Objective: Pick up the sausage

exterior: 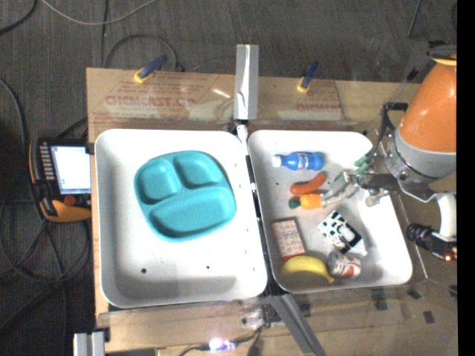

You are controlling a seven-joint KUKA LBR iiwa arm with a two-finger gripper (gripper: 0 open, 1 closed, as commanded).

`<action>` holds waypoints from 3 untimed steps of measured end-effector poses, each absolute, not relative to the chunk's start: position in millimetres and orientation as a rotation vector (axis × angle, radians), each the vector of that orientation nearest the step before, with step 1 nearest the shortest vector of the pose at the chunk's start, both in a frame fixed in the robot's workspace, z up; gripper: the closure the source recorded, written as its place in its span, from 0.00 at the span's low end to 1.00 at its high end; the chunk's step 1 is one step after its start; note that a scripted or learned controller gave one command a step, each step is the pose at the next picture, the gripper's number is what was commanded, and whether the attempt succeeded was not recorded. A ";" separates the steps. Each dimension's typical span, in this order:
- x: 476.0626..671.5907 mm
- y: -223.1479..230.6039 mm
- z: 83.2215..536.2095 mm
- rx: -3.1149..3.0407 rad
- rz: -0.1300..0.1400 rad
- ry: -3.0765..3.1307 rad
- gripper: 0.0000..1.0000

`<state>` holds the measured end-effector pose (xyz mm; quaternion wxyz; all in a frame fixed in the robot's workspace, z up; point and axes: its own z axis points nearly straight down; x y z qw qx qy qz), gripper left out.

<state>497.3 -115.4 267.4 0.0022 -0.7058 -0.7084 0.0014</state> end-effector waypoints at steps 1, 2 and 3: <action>498.4 -114.1 274.8 -2.208 0.007 -2.224 1.00; 506.7 -104.5 209.8 -2.433 0.005 -1.979 1.00; 562.0 -100.8 252.6 -2.485 0.006 -1.919 1.00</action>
